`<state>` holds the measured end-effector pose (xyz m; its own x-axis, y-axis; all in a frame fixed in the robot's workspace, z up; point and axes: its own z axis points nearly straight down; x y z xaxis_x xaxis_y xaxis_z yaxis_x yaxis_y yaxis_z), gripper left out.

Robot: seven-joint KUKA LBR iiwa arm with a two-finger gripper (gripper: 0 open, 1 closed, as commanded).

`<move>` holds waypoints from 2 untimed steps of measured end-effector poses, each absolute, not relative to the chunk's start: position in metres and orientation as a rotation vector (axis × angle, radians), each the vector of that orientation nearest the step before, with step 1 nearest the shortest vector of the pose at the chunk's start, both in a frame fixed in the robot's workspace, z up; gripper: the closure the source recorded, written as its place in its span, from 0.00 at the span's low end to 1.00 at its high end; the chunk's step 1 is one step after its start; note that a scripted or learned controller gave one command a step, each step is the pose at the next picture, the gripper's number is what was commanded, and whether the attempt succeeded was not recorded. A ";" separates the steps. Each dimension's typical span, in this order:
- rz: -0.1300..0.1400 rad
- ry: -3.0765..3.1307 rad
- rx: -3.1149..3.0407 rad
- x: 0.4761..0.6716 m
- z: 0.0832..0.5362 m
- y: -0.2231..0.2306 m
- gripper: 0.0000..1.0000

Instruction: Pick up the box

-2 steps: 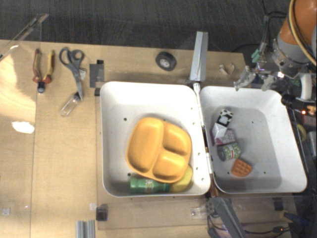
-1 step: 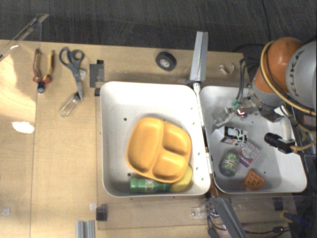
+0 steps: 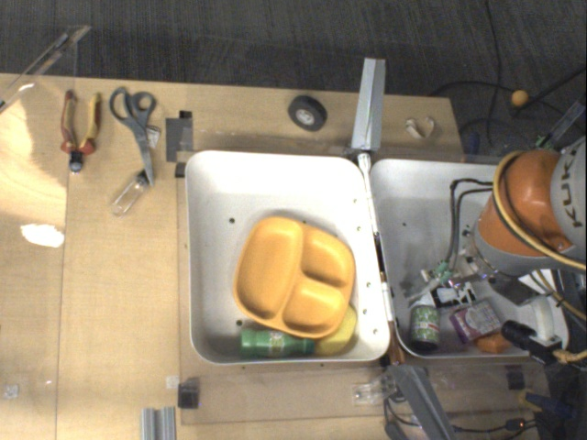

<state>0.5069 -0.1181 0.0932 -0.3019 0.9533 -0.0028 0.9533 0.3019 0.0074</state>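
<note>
Two white bins sit side by side on the wooden counter [image 3: 110, 319]. The grey arm [image 3: 537, 204], with its orange band, stands over the right bin [image 3: 413, 200] and covers that bin's 3 o'clock side. The gripper [image 3: 451, 282] hangs low, toward 6 o'clock of the bin's middle, among loose wires. Whether it is released or clenched cannot be told from this angle, and nothing is seen caught in it. The small purple box [image 3: 477, 319] lies on the bin floor at about 5 o'clock from the gripper, close by, though contact cannot be judged. A small green can [image 3: 424, 324] stands at about 7 o'clock from the gripper, near the bin's front wall. An orange object [image 3: 492, 342] lies just past the box at its 5 o'clock. In the left bin [image 3: 220, 191] a yellow divided tray [image 3: 295, 275] lies tilted. It rests over a green bottle [image 3: 266, 342] on its side at 6 o'clock and a yellow-green item [image 3: 341, 333] at 5 o'clock. On the counter, at 10 o'clock from the left bin, lie scissors [image 3: 138, 122] and red-handled pliers [image 3: 78, 126]. A roll of black tape [image 3: 307, 112] sits at 12 o'clock beyond that bin.
</note>
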 end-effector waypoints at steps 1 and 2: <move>0.013 2.525 1.846 0.510 0.105 -0.118 1.00; 0.013 2.525 1.846 0.510 0.105 -0.118 0.00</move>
<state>0.5101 -0.1178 0.1047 -0.3034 0.9528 -0.0063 0.9527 0.3034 0.0149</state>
